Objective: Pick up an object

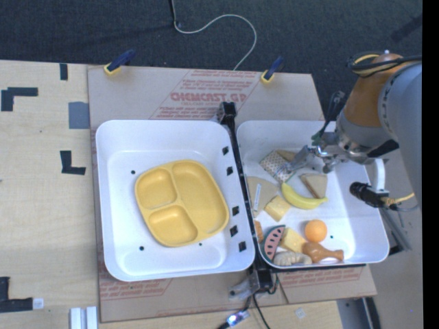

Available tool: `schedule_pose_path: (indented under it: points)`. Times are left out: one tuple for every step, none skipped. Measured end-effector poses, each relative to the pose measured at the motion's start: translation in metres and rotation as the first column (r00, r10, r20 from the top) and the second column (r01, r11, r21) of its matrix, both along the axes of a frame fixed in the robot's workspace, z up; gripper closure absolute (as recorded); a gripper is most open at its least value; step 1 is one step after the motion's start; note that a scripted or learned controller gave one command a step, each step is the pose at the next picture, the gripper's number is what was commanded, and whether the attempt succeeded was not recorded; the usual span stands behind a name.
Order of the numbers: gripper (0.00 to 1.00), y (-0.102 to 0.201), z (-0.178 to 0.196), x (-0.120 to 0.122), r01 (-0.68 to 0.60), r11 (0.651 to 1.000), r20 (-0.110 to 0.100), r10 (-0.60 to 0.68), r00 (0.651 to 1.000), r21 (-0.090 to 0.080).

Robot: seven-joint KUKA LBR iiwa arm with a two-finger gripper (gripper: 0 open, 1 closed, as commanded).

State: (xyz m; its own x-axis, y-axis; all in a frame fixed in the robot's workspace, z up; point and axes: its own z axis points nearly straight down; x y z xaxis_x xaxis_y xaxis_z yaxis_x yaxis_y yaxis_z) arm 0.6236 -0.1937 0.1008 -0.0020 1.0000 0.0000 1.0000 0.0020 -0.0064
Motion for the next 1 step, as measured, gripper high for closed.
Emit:
schedule_pose_path:
  points:
    - [0.00, -0.0009, -0.0126, 0.0017, 0.000, 1.000, 0.008, 0.000, 1.000, -0.003]
